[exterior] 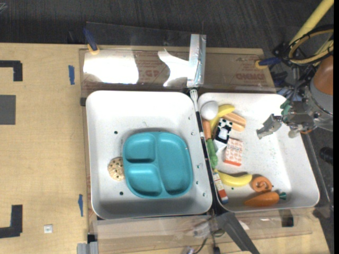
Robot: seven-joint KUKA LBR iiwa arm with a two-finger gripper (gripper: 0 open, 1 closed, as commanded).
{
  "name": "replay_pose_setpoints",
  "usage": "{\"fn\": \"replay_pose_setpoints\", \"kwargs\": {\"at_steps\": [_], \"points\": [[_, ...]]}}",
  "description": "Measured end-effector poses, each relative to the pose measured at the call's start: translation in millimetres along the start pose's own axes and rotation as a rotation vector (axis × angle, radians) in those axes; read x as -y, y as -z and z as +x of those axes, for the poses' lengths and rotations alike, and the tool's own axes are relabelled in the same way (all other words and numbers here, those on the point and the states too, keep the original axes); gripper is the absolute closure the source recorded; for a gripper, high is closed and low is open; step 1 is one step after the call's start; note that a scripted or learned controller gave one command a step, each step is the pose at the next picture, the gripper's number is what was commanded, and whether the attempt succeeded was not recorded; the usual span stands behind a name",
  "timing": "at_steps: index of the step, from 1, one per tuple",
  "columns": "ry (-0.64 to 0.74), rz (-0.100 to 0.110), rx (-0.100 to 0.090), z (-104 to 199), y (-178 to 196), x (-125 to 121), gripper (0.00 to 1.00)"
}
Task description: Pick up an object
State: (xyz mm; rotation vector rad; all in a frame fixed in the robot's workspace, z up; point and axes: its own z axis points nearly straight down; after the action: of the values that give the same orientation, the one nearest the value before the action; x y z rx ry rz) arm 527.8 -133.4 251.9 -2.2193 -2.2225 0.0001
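Wooden desk [37,142] panels carry two white bins, and far to the claw's left lies a teal divided tray [157,163] with a cookie [116,169] touching its far edge. Nearer, left of and below the claw [278,125], toys crowd the right bin [296,163]: an egg [210,110], a small box [233,153], a banana [236,180] (none gripped yet). It hangs splayed open and empty over bare bin floor, so I judge a straight descent would close on nothing.
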Motion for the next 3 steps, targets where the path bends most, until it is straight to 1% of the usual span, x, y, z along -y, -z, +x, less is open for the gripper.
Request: {"fn": "replay_pose_setpoints", "kwargs": {"at_steps": [1,2,3], "points": [[0.060,0.009,-0.002,31.3,-151.1,24.0,0.00],[-0.038,-0.005,0.000,22.5,-164.6,-24.3,0.00],[-0.039,-0.011,0.002,22.4,-152.9,-26.0,1.00]]}}
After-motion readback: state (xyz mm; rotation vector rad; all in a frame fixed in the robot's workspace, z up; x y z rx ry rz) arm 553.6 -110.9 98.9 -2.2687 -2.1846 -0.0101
